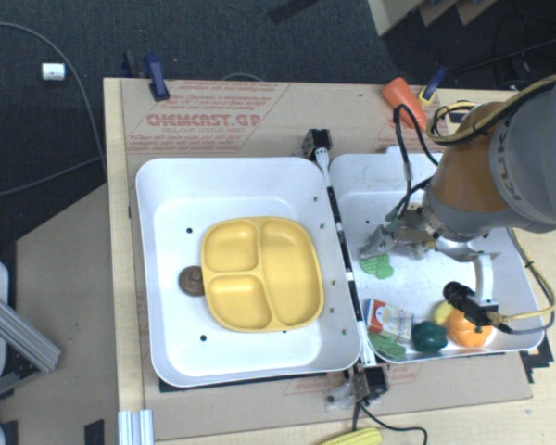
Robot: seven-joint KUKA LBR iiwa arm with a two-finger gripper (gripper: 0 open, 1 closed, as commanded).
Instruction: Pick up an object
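Two shallow white bins side by side on a cardboard-covered tabletop (213, 114), seen from above at a slant. Left bin (167, 188): a yellow three-compartment plate (259, 273) lying flat near the middle, a small brown round object (191, 280) touching its left edge and partly tucked under it. Right bin (361, 179): a green leafy-looking toy (380, 266) near the left wall, a small white-and-red carton (386, 318) toward the near left corner with a flat green item (387, 345) just below it, a dark green round piece (429, 337) beside those, and an orange fruit-like piece (469, 331) just to its right, a black part overlapping its top.

Reaching in from the right, the grey arm (528, 165) with its orange band (465, 170), bent over the right bin. Hand (382, 242) low in that bin, directly above the green leafy toy, fingertips close to it or touching; cannot tell which. Whether the fingers stand spread or pressed together: impossible to tell from this angle, and nothing seen pinched between them. Black cables (406, 146) looping from the wrist toward the far rim.

At the far edge of the tabletop, a blue clamp (155, 75) on the left and an orange-handled clamp (400, 94) on the right. Black clips (317, 143) at the seam between the bins, far end and near end. Dark carpet (167, 17) around the tabletop, with a white cable (37, 40) across it at upper left.
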